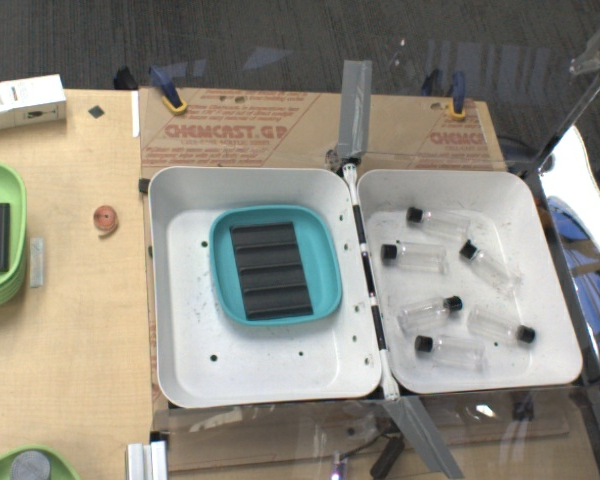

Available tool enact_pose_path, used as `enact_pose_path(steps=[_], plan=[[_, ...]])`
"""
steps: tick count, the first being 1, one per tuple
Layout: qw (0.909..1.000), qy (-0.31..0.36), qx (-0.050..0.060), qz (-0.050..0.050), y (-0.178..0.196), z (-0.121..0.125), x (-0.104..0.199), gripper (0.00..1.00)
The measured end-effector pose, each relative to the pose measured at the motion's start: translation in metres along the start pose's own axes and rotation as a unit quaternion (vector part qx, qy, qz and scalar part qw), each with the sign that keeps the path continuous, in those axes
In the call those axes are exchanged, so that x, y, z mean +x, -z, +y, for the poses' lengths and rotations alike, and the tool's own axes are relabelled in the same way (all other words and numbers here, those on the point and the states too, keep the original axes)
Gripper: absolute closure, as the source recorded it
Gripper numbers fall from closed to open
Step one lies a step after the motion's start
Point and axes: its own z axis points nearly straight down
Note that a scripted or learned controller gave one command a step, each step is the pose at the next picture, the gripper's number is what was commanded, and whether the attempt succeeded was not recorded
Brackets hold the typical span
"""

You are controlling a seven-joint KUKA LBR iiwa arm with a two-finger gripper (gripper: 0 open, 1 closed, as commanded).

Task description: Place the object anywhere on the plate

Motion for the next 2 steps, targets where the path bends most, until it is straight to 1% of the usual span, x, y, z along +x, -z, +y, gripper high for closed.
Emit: enact_pose_path(steps=[2], plan=[[0.9985,-0.054,-0.001,0.0,0.0011,0.0,-0.001,0.0]])
